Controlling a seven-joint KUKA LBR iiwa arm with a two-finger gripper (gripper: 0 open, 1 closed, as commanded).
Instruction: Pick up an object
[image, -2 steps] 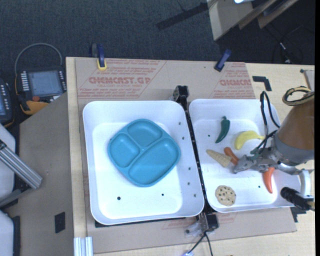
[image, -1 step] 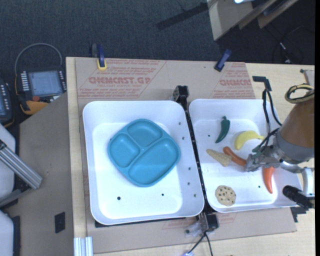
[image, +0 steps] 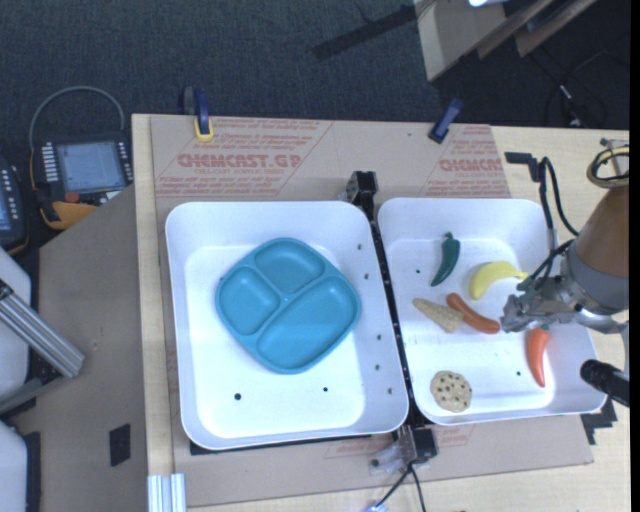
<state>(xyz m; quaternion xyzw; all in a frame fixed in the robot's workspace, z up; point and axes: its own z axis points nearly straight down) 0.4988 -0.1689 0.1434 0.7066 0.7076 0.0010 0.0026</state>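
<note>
**Over the right bin: your gripper sat low among the toy food**

Over the right bin your arm came in from the right edge, orange band showing above the wrist. Your gripper sat low at the bin's right-middle, its metal parts just beside the right end of the orange sausage and just above the top of the orange carrot. You could not tell from this angle if anything sat between the jaws, and you could not tell how wide they stood; the tip was a grey blur.

Items you had in that bin:
- green chili pepper, upper middle, tilted
- yellow banana, just right of the pepper, near the gripper, partly under the cables
- tan wedge, left of the sausage, touching or nearly touching its left end
- sausage, lying slantwise, centre of the bin
- carrot, standing roughly top-to-bottom near the right wall
- round cookie, near the front wall, well apart from the rest

Your left bin held a blue divided plate, three compartments, lying flat near its middle. Both bins sat side by side on the brown board, with clamps at the back edge. A pendant screen lay off the bench at far left.
</note>
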